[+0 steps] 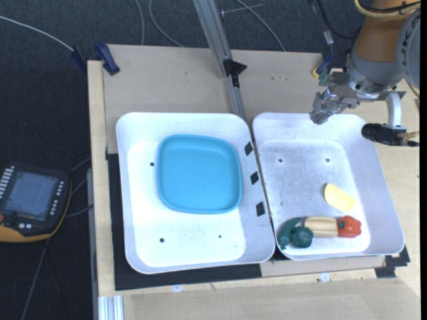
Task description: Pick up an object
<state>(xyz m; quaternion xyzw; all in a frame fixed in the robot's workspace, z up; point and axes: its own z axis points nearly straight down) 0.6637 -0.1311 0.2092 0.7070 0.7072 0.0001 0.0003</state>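
My gripper (320, 114) hangs over the far rim of the right bin (300, 172), near its back edge, with nothing seen between its tips. Along that bin's near edge lie three small things: a yellow piece (339, 197), a tan wooden piece with a red end (330, 227), and a dark green lump (295, 236). All three are well in front of the gripper, toward the bin's near right corner.
The left bin (137, 179) holds a blue square plate (199, 173). A metal pole (215, 25) slants down to the gap between the bins. A handheld pendant (30, 199) lies off the bench at left. Cables run across the dark floor.
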